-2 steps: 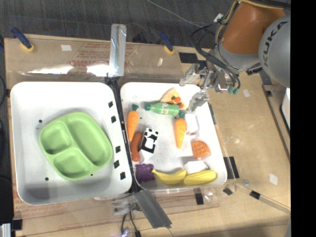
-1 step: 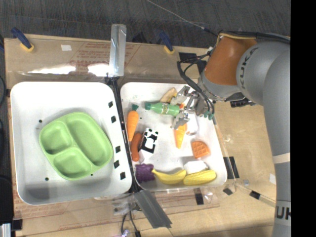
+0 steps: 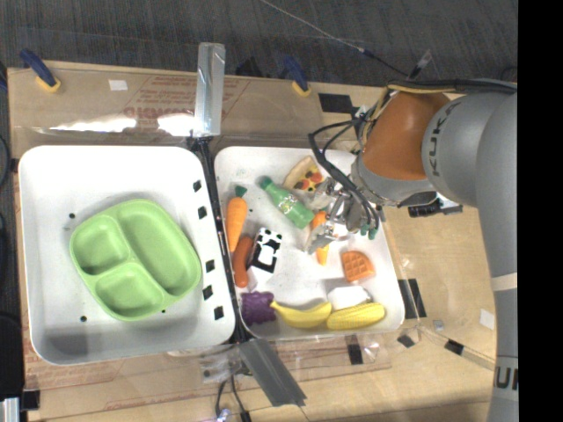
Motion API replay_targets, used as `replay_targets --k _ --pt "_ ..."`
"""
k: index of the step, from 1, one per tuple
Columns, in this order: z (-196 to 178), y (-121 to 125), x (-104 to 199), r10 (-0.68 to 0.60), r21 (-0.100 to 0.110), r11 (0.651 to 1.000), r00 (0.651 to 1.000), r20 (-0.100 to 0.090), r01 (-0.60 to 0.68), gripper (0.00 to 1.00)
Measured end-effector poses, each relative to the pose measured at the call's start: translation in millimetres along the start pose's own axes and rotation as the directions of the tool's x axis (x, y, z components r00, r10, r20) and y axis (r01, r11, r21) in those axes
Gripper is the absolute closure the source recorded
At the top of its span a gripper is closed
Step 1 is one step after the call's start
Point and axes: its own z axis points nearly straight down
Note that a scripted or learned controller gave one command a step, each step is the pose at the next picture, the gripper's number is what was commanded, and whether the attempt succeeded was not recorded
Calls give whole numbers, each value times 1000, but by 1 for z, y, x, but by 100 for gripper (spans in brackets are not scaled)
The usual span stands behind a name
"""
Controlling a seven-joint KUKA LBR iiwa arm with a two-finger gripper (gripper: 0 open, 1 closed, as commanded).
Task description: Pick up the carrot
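Orange carrot [image 3: 236,220] lies along right bin [image 3: 387,262] left wall, untouched. Claw [image 3: 327,232] hovers mid-bin, well apart; possibly small orange piece beneath; open or closed, cannot tell.

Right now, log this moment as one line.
tool: over right bin, middle | carrot: at bin's left wall, untouched | grasp: none

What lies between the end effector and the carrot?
In the camera view, the green bottle lies between the end effector and the carrot, slightly toward the bin's far side.
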Motion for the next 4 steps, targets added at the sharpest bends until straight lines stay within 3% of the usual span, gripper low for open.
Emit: replay_targets --k 1,2,3,4 --pt "-12 3 -2 -10 0 1000 1000 4 10 100" --pt "-164 43 17 -206 2 979 978 11 206 100" --pt "-155 16 64 -369 0 929 929 -4 369 100" --pt "-209 -5 10 -529 2 849 849 0 529 100"
